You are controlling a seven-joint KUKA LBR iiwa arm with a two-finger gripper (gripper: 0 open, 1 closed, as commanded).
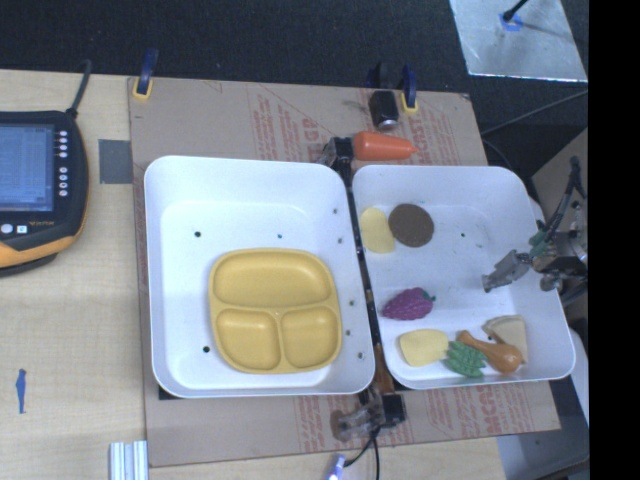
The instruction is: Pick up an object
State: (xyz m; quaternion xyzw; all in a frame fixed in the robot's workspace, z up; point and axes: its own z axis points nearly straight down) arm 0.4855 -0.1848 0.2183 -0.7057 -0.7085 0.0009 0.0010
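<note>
You have several toy foods in the right bin (520, 183), and any of them could be the pick. Take the purple grape bunch (407, 304) as your landmark — it lies near the middle of that bin's left half, its long axis running roughly left to right, with a small green stem tip at its right end. Just below and slightly right of the grapes sits a pale yellow piece (422, 347), lying flat with its longer side left to right. To the right of that piece lies a drumstick-like toy (492, 352) with its long axis slanting down to the right, bone end toward the grapes, and a green leafy piece (463, 363) touches it from below. A tan bread-like wedge (506, 328) sits just right of the drumstick. Above the grapes you see a pale yellow disc (377, 231) and, touching its right side, a brown round cookie (411, 224). The gripper (506, 271) is well to the right of the grapes, near the bin's right wall; one dark finger points left toward the grapes, but you cannot tell how far the jaws are apart, and nothing is visibly held. Left of the grapes, the other bin (165, 188) holds a yellow divided plate (273, 309).
</note>
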